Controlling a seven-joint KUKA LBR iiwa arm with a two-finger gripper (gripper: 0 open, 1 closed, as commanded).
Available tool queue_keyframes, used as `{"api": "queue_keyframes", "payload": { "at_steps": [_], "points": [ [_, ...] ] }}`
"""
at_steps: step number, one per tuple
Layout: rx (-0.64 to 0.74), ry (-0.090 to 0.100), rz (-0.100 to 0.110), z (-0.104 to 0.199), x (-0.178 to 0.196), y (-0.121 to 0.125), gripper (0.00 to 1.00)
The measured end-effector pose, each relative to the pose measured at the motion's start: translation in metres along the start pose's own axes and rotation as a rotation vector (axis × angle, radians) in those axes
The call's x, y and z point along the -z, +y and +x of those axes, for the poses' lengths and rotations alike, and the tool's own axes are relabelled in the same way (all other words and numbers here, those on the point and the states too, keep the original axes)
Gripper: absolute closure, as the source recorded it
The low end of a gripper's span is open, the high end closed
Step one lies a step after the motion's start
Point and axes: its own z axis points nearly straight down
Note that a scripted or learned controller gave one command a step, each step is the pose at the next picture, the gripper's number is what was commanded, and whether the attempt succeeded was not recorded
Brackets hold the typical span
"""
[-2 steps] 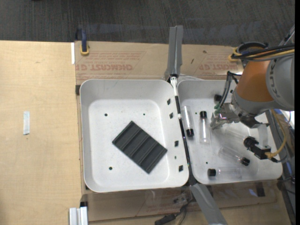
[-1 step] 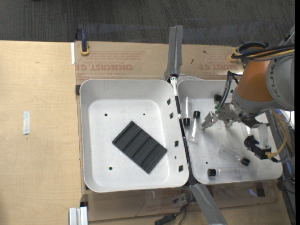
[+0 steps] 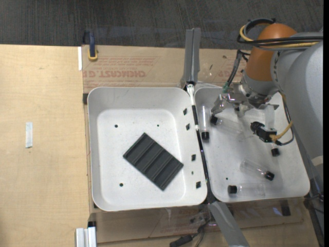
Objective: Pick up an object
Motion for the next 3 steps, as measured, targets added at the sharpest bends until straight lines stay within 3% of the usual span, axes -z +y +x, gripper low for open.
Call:
{"api": "queue_keyframes", "payload": {
  "at_steps": [1,2,3],
  "points": [
    [0.161,0.001,-0.003,-0.033,0.035,-0.069,0.00],
    [0.140,0.001,-0.005,-0.083,0.001,-0.017,0.00],
    [0.142,-0.001,-0.003,-0.083,0.008,-0.017,1.00]
  ]
}}
